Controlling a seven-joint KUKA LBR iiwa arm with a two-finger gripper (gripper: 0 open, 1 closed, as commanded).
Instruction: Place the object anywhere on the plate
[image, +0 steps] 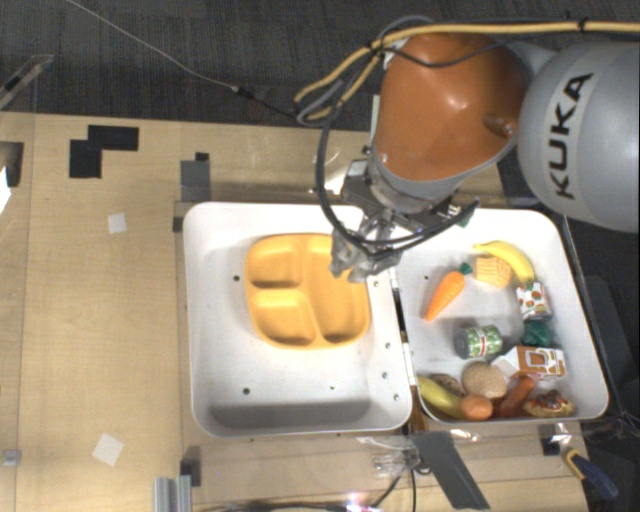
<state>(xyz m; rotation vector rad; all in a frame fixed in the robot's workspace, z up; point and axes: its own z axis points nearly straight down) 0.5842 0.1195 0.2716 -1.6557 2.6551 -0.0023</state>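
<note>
Orange-banded arm (450, 100) overhead, gripper (352, 262) grip unclear, over yellow plate (300, 295) edge

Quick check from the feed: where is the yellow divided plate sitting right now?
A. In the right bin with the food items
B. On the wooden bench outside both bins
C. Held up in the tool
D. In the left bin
D: the yellow divided plate lies flat on the floor of the left bin, while the carrot and banana sit in the right bin.
</note>
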